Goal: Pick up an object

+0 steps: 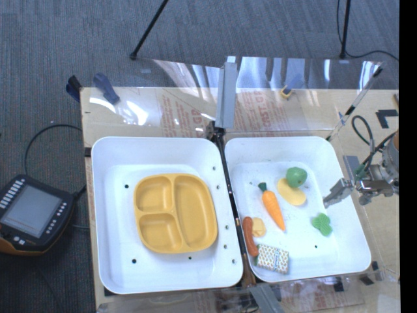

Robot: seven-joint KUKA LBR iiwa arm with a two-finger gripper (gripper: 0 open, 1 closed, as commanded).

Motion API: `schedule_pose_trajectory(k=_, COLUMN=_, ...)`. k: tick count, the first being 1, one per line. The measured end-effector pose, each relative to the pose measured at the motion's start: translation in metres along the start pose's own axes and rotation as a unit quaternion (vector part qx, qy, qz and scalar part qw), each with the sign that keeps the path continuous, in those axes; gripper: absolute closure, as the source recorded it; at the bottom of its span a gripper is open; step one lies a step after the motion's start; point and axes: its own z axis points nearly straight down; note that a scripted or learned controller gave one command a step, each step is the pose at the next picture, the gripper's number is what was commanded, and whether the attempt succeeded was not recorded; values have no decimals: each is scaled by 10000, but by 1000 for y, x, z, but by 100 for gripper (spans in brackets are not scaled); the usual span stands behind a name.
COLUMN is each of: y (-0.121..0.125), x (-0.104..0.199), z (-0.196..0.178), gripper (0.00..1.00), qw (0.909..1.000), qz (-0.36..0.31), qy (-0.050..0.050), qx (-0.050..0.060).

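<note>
**Tool at the bin's edge, nothing picked yet**

The pick has not begun in any visible sense. The grey two-finger tool (339, 193) hangs over the right rim of the right-hand shallow white plastic bin (344, 175), reaching in from the right. Nothing lies between its fingers, but at this distance and angle I cannot tell whether they are spread or closed.

All candidate objects rest on the bin floor. Closest to the tool is a small green leafy toy piece (321, 223), just below and to its left. Further in lie a round green toy fruit (296, 175) touching a flat yellow toy slice (290, 193), an orange toy carrot with a green top (273, 207), a reddish-orange toy sausage (249, 235) beside a small pale yellow lump (259, 227), and a patterned white rectangular packet (272, 258).

The left-hand white bin (111, 175) holds a yellow three-compartment plastic plate (174, 212).

Still to do, by my reading: move over one object, descend, close on it and lift.
</note>
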Motion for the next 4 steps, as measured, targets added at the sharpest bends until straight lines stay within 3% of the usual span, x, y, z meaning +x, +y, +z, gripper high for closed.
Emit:
schedule_pose_trajectory(k=1, y=19, x=38, z=153, gripper=0, qw=9989, qz=-461, qy=26, qx=69)
schedule_pose_trajectory(k=2, y=70, x=92, z=157, gripper=0, qw=10000, qz=-46, qy=5, qx=0)
schedule_pose_trajectory(k=3, y=134, x=107, z=155, gripper=0, qw=10000, qz=95, qy=-7, qx=-17)
schedule_pose_trajectory(k=4, y=148, x=29, z=64, gripper=0, qw=9999, qz=-150, qy=-28, qx=-62)
